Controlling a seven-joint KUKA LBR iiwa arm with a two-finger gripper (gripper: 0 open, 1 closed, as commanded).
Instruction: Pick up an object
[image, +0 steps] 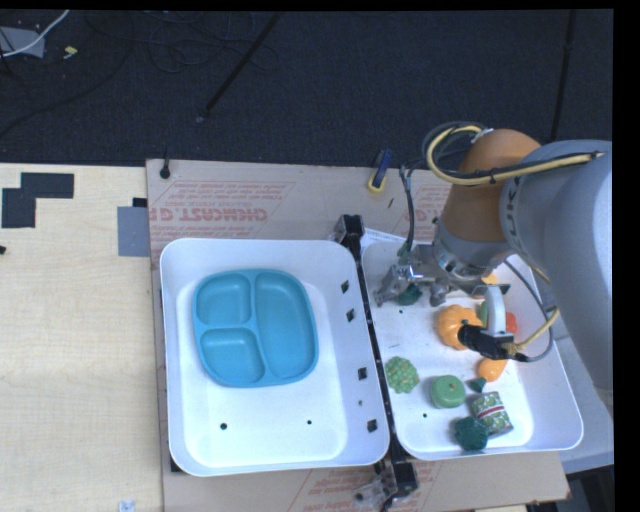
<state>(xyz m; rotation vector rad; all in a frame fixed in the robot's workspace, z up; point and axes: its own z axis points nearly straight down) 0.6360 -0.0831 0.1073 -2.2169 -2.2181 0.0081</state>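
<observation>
My gripper (409, 287) hangs low over the back left part of the right bin (560, 420), its metal fingers pointing down near a small dark green thing (408, 294) on the bin floor. Whether anything sits between the fingers is hidden by the wrist. In the same bin lie an orange toy (455, 325), a green broccoli-like piece (402, 375), a green round piece (447, 390), a small patterned packet (491, 411) and a dark green lump (470, 434).
The left bin (190, 420) holds a blue sectioned plate (255, 327). A black divider (366, 330) runs between the two bins. The arm's grey body and cables cover the right bin's back right corner. A blue-yellow clip (380, 172) sits on the cardboard behind.
</observation>
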